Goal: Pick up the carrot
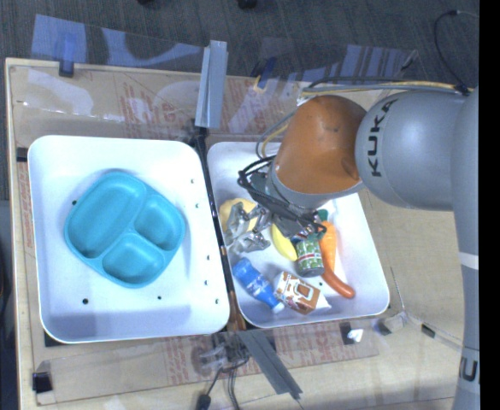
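The carrot [335, 263] is orange with a green top. It lies at a slant along the right side of the right bin [373, 254], its tip pointing toward the front right corner. My gripper [249, 230] hangs low over the left part of that bin, left of the carrot and apart from it. A yellow banana [281, 243] and a green can [310, 255] lie between gripper and carrot. The orange wrist band [318, 148] and grey arm cover the back of the bin.
A blue bottle [255, 282] and a brown carton [299, 293] lie at the right bin's front. A second yellow piece [232, 211] sits by its left wall. The left bin [53, 306] holds a blue divided plate [126, 227].
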Action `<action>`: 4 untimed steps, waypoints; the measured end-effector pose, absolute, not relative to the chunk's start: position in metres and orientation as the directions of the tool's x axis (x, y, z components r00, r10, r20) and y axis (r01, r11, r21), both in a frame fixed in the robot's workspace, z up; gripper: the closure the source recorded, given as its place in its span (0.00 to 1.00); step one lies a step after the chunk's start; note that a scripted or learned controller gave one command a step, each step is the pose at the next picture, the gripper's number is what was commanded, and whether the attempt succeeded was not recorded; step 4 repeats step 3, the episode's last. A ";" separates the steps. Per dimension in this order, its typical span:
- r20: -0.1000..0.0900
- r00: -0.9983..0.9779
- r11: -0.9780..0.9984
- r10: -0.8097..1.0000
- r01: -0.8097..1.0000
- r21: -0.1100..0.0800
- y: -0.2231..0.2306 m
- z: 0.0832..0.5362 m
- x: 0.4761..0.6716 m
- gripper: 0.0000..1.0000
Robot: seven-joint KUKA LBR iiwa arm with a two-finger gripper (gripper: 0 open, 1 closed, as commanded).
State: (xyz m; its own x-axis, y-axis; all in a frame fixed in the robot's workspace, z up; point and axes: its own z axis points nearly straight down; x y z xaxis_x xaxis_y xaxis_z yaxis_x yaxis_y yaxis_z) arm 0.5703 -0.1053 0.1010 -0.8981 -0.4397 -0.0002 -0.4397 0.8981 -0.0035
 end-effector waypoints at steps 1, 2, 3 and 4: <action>-0.001 -0.704 0.704 -0.711 -0.711 0.000 -0.110 0.150 0.549 1.00; 0.002 -0.734 0.734 -0.679 -0.679 0.005 -0.117 0.090 0.549 1.00; 0.000 -0.469 0.469 -0.883 -0.883 0.001 -0.094 0.120 0.594 1.00; 0.000 -0.469 0.469 -0.883 -0.883 0.001 -0.094 0.120 0.594 1.00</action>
